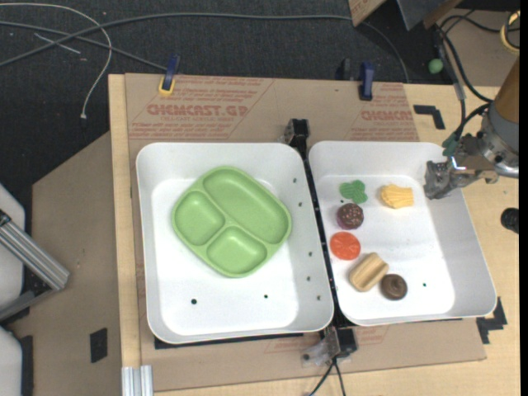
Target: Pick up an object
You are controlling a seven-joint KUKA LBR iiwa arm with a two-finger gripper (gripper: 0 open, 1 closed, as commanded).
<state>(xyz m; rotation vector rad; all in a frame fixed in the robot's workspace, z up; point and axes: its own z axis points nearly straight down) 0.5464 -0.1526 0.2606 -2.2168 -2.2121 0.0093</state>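
From above, the right bin (462, 246) holds the pickable toy food in one loose cluster on its left half: green broccoli (354, 191), yellow corn (397, 196), a dark berry (350, 215), a tomato slice (345, 245), a bread roll (367, 271) and a chocolate doughnut (393, 286). The pincer (436, 180) hangs over that bin's upper right rim, apart from them all; whether it is wide or narrow I cannot tell. The corn lies nearest, with bare floor around it. The left bin (165, 295) carries a green divided plate (232, 221).

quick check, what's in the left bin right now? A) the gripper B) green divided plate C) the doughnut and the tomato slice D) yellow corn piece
B: the green divided plate lies in the left bin, while the food pieces, such as the yellow corn piece, lie in the right bin, and the gripper is at that bin's right rim.
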